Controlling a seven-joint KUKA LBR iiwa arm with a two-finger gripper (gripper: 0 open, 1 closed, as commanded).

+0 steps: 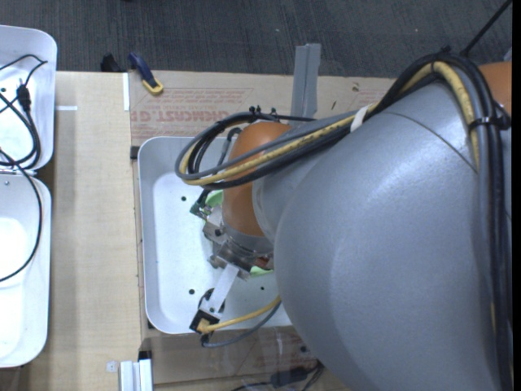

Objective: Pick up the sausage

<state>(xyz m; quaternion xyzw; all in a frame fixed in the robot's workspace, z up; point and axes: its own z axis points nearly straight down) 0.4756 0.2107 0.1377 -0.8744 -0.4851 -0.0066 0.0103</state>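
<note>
Red-brown, a small sliver [262, 259] was glimpsed at the lower edge of the wrist, but whether it belonged to the sausage could not be told, so the sausage's place could not be fixed. The end effector [235, 253] was lowered into the white bin [163, 218] near its middle, largely covered from above by the orange band [248, 177], and whether it was wide, narrow or holding anything could not be told. Pale green scraps [213, 200] were seen just beside the wrist, on the bin floor. The bin's right part was hidden by the grey arm [391, 243], along which black and yellow cables [269, 149] were looped. The bin was set on a wooden desk [89, 218], with printed cardboard [203, 103] beyond it and a blue-and-yellow clamp [145, 73] at the far edge. Two further white trays [45, 72], crossed by thin black wires [28, 129], were seen at the left edge.
</note>
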